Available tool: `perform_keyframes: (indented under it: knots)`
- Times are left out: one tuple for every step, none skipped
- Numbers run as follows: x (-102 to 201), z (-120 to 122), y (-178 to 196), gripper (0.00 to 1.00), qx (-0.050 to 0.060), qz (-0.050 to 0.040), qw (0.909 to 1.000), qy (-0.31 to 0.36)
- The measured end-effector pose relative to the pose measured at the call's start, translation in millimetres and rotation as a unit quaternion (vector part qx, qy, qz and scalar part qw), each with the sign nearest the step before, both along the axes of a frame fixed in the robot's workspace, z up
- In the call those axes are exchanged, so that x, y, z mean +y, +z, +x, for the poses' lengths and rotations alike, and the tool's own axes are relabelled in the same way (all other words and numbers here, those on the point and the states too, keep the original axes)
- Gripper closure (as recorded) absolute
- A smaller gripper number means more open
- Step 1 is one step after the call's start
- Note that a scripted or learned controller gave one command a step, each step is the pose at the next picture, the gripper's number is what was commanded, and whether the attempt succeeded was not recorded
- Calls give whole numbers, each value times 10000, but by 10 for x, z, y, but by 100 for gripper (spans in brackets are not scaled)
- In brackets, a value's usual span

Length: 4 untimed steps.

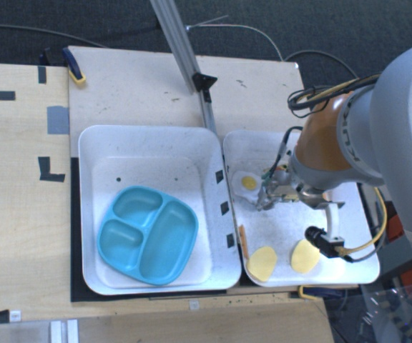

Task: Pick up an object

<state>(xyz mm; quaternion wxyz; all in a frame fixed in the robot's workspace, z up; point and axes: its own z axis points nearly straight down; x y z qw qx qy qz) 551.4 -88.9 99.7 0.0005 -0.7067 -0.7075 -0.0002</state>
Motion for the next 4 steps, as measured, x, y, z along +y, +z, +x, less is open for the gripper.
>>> perform_keyframes:
  knots:
    - [10, -5, 88, 100, 14, 11, 10000, 4]
    - [471, -117, 928, 100, -27, 4, 10000, 23]
    - [743, -18, 908, 100, 7, 1, 10000, 16]
    - [738, -639, 881, 100, 34, -4, 10000, -8]
